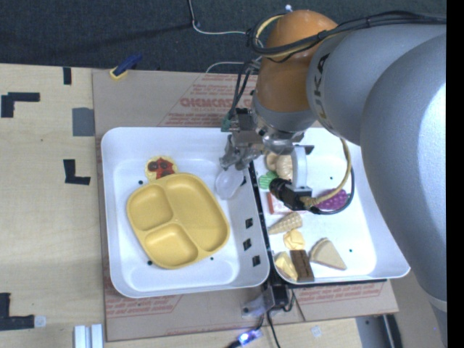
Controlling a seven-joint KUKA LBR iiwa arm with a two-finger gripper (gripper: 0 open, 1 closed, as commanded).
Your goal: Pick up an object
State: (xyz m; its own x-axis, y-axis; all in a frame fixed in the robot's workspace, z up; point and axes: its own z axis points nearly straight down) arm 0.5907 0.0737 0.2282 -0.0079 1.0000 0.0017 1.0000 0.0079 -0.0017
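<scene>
Gripper point(234, 156) low over the right side of the left bin point(116, 194), close to the wall shared with the right bin point(377, 256). Whether parted, together or clamped on anything: impossible to tell, too dark and tangled at the tip.

Just on the near side of the gripper, a pale translucent piece point(228, 184), lying at the far right rim of the yellow divided plate point(177, 220). Touching the gripper or merely under it: unclear.

Yellow divided plate filling the middle of the left bin, tilted, three compartments. Beyond its far left corner, a small round toy with a red top point(161, 167).

In the right bin, clustered along the left side: a green piece point(265, 183), a tan cone point(285, 223), a brown bar point(299, 263) and a pale wedge point(328, 254) at the near end. Purple grapes point(335, 200) further right, under the arm point(377, 107).
</scene>
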